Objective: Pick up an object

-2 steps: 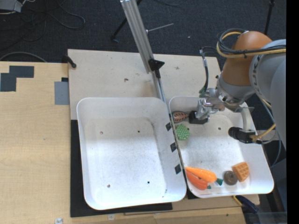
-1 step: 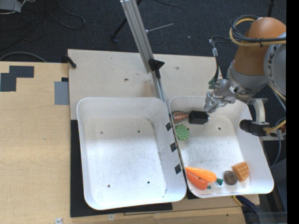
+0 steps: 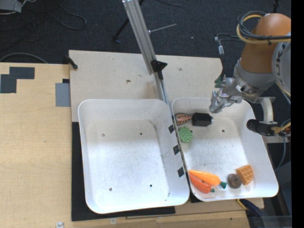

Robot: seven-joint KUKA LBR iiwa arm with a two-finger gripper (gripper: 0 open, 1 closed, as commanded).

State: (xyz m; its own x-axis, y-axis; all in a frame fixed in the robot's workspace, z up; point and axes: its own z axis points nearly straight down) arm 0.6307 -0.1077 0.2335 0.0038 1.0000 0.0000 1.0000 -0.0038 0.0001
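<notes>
Hand (image 3: 219, 102) hovers over right bin (image 3: 260, 156) far edge, above black block (image 3: 201, 119) — nothing held; finger state unreadable. Pick not yet done.

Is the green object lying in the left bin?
No. The green object lies in the right bin, close to the divider, while the left bin is the other side.

The arm (image 3: 266, 56) is grey with a rounded orange band above the wrist, black and yellowish cables looped beside it, and ends in a small metallic grey pincer (image 3: 217, 106).
</notes>
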